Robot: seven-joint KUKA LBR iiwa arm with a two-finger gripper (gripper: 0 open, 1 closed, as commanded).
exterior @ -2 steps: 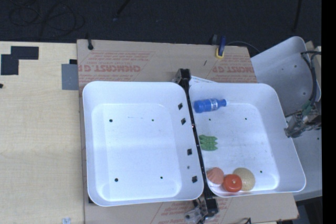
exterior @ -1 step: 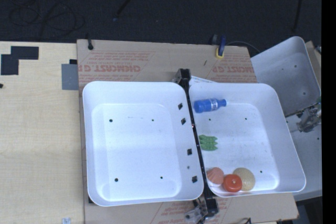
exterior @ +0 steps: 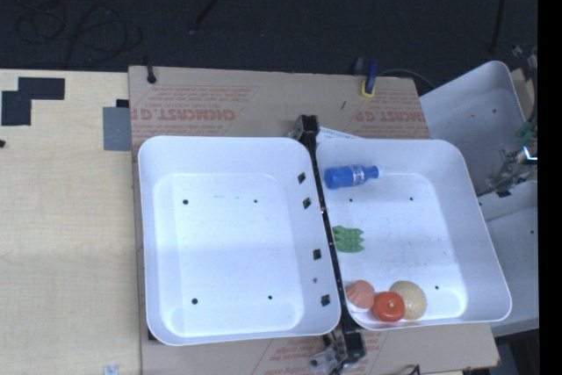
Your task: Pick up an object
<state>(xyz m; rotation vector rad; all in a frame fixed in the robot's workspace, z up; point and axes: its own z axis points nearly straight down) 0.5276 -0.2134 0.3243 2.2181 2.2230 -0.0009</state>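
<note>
Candidate objects: the right bin (exterior: 457,189) carries a blue bottle (exterior: 349,176) lying on its side near the far left corner, a green piece (exterior: 348,239) just beside the divider at mid-length, and three round items bunched in the near corner: a pink one (exterior: 359,293), a red one (exterior: 389,306) and a tan one (exterior: 410,299)
Best pick, as a judgement: the blue bottle, since it lies alone with bare bin floor around it; the three round items touch or nearly touch, so closing on one would likely nudge the others
How to do it well: come down over the bottle's body, set the hand's closing line across its short axis, and go low enough to catch it below its widest part, because a cylinder on its side may roll away from a shallow pinch
Risk: the bottle sits near the bin wall and the black divider (exterior: 320,224), so the approach should keep off both
Hand: at the far right edge a bit of metal (exterior: 518,158) may belong to the arm; whether the hand is spread or pressed together I cannot tell
Object relative to hand: the bottle lies well apart from that edge, across the width of the right bin, to the view's left
Left bin (exterior: 167,189): white, beside the right one, sharing the divider
Surface: cardboard sheet (exterior: 263,105) under both bins
</note>
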